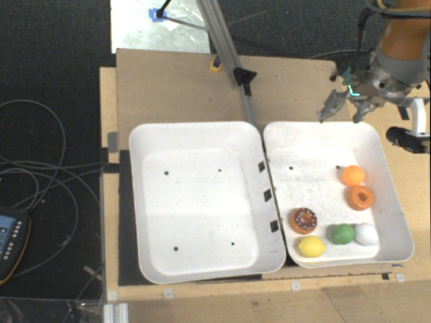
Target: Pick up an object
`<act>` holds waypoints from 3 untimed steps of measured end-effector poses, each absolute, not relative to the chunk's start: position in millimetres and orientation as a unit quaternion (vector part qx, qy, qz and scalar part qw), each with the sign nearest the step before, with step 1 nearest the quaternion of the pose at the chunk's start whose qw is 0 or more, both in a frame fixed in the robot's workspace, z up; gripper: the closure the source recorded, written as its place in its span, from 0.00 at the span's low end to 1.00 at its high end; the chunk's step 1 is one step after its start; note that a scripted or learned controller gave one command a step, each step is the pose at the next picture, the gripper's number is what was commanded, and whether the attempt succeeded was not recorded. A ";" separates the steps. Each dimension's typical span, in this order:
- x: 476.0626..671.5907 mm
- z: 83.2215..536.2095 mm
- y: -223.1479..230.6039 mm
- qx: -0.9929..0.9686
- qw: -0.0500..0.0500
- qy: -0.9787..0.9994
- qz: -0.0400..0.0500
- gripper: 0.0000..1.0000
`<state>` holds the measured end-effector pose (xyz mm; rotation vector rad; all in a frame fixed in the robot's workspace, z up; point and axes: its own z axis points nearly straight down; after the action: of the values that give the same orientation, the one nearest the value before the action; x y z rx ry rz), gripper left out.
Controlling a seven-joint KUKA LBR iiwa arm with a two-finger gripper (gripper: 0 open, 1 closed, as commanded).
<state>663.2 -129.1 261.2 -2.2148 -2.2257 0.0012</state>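
Hanging over the surface [175, 86] just past the far rim of the right bin [323, 147], the claw [345, 108] is seen spread open and empty, so a descent from here risks striking that rim, or nudging the clustered orange ball [353, 175] and ring [360, 197] apart.

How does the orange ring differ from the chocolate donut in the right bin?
The orange ring is plain orange; the chocolate donut is brown with speckled topping. The orange ring lies near the bin's right wall, below an orange ball; the chocolate donut lies near the left wall, above a yellow lemon. Both lie flat, holes up.
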 end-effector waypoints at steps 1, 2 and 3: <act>663.8 263.6 -129.2 -0.705 -0.001 -0.709 0.000 0.00; 664.7 221.1 -133.8 -0.706 0.000 -0.708 0.001 0.00; 669.9 162.9 -126.7 -0.705 0.001 -0.709 0.001 0.00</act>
<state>669.9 -126.7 162.9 -2.2130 -2.2265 0.0028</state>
